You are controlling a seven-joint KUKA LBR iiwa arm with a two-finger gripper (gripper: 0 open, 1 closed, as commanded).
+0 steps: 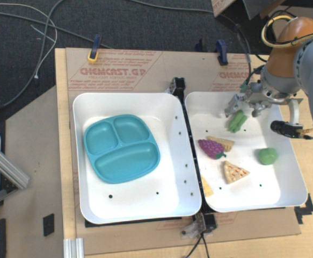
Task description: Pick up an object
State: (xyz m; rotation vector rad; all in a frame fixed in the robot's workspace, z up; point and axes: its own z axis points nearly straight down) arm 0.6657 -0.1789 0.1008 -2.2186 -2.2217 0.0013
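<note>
Pretty bright, even light from overhead. The two white bins (pixel 188 155) are nearly blown out, so their walls barely show, with only thin soft shadows under the stuff in them. The dark floor (pixel 22 58) left of the bins stays murky. Everything's a bit soft and grainy, no obvious warping at the edges.

Two white bins side by side on the surface (pixel 118 71). Left bin (pixel 92 198) holds a teal divided plate (pixel 122 148). Right bin (pixel 285 190) holds a green elongated piece (pixel 237 122), a purple grape bunch (pixel 211 148) touching a tan wedge (pixel 224 142), a pizza slice (pixel 234 172), a green round item (pixel 268 156) and a yellow bit (pixel 206 186) at the left wall. The arm (pixel 293 52) reaches in from the right; the tool (pixel 246 106) sits over the green elongated piece's upper end, contact unclear.
</note>
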